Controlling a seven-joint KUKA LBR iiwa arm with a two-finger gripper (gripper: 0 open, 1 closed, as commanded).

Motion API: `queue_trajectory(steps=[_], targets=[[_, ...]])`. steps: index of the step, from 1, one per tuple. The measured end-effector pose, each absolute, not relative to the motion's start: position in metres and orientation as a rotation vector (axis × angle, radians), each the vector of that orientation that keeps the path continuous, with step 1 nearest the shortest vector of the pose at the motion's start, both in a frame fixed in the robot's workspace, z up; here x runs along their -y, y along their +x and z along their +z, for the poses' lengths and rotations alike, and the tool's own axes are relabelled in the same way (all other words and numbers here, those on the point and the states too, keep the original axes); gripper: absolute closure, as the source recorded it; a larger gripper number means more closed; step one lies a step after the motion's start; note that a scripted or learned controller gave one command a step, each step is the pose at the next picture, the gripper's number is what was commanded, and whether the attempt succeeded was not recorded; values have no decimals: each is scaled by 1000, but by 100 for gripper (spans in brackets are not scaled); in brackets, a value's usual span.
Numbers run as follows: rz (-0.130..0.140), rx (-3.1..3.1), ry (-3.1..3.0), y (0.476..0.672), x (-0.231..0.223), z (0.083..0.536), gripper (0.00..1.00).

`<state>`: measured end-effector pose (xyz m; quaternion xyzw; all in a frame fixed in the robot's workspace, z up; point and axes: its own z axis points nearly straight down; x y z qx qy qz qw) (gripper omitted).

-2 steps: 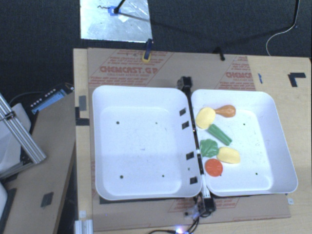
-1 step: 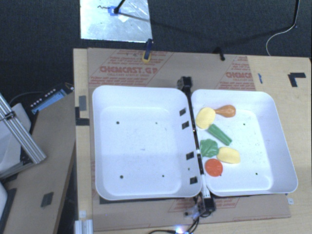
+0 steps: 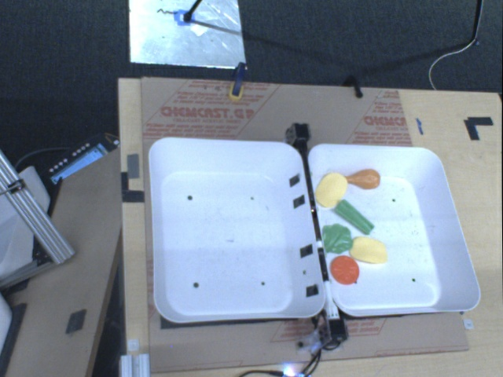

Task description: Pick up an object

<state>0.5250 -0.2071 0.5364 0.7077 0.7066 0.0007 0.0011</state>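
Observation:
Several small toy foods lie in the right bin (image 3: 440,210), close to its left wall. A yellow rounded piece (image 3: 331,188) touches an orange drumstick-shaped piece (image 3: 364,179). Below them a dark green oblong piece (image 3: 354,216) lies at a slant. A lighter green leafy piece (image 3: 336,237) sits beside a yellow lemon-like piece (image 3: 368,250). A red-orange round piece (image 3: 344,270) lies nearest the front.
The left bin (image 3: 228,234) adjoins the right one along a black clipped divider (image 3: 313,218). Both rest on a cardboard sheet (image 3: 204,108) on the bench. A shiny metal plate (image 3: 185,20) lies at the back, and a grey aluminium frame (image 3: 31,218) stands at the far left.

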Motion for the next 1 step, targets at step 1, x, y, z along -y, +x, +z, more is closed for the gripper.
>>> queue_trajectory(steps=[1], targets=[[3,-2220,2219,485,206,536,100]])
